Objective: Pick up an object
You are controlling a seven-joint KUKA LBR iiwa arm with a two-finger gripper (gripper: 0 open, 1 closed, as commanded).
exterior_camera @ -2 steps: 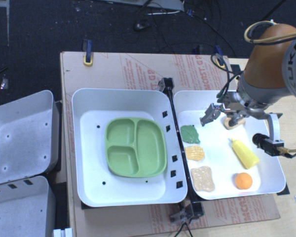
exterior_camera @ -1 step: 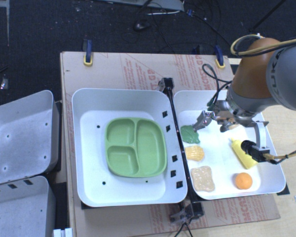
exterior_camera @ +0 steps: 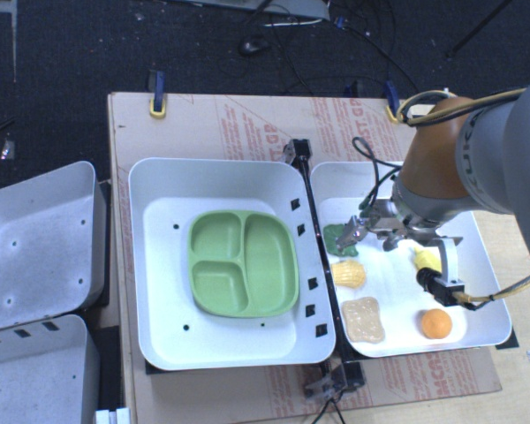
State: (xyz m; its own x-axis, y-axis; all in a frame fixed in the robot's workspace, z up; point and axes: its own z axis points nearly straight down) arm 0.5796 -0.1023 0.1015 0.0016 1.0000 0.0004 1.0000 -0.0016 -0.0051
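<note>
- Your gripper (exterior_camera: 353, 234) is hanging over the green item (exterior_camera: 339, 236) in the right bin (exterior_camera: 488, 263) (grip state: I cannot tell).
- Corn (exterior_camera: 349, 275), bread (exterior_camera: 363, 318) and orange (exterior_camera: 436, 323) are lying nearby.

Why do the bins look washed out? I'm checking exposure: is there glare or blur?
Camera view: the right bin is bright under even light, nearly blown out; the green divided tray casts a soft shadow in the left bin; the orange stays sharp; the pincer looks slightly soft.

This is a robot lab. The plywood bench (exterior_camera: 221, 117) is fixed with clamps (exterior_camera: 158, 94). Loose cables (exterior_camera: 371, 42) lie on the dark floor beyond.
</note>
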